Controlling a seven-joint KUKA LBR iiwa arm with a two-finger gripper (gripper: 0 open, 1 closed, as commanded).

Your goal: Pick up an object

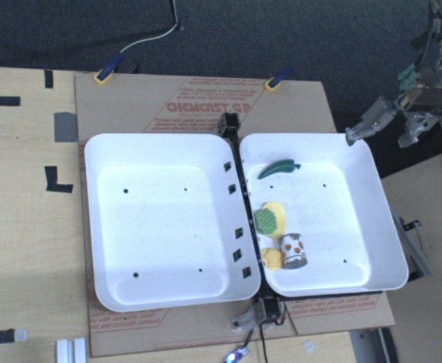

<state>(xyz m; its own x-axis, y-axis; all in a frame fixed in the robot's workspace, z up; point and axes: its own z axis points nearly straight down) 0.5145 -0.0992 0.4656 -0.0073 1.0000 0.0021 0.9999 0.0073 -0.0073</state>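
Several small objects lie in the right bin (357, 203), near its left wall. They are a green pepper-shaped piece (279, 169), a yellow and green round object (270, 219), a small patterned can (293, 250) and a little yellow piece (272, 259). My gripper (391, 125) hangs outside the bin, past its far right corner and well away from all of them. Nothing shows in its grasp.
The left bin (160, 218) sits beside the right one, with a black hinge strip (237, 203) between them. Both rest on a cardboard sheet (205, 104) clamped at the back. A cable (171, 13) runs across the dark floor behind.
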